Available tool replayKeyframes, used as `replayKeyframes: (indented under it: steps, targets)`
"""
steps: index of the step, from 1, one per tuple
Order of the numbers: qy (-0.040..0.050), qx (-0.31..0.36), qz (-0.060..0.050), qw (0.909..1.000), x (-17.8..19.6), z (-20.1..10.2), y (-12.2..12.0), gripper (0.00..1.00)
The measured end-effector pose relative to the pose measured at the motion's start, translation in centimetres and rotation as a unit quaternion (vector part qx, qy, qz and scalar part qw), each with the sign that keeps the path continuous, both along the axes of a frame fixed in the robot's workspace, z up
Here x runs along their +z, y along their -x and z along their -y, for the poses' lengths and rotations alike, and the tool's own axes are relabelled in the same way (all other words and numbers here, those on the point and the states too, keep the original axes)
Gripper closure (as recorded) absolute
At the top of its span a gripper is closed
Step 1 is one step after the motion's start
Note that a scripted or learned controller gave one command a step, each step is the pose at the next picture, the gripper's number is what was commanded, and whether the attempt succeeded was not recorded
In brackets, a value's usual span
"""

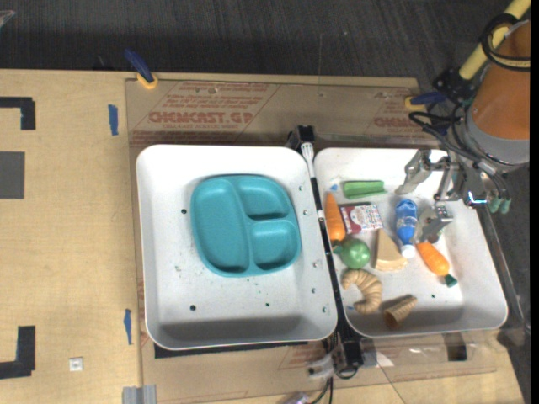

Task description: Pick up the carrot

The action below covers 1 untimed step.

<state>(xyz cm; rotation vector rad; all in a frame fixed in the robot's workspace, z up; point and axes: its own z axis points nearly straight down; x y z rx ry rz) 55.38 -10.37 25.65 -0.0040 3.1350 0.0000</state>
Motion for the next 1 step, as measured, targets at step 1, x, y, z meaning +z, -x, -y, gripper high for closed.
replayKeyframes:
  steps: [1]
  targets:
    - [-0.0006,0.024,-0.004,0.9997,-9.51,4.48,1.33,0.00]
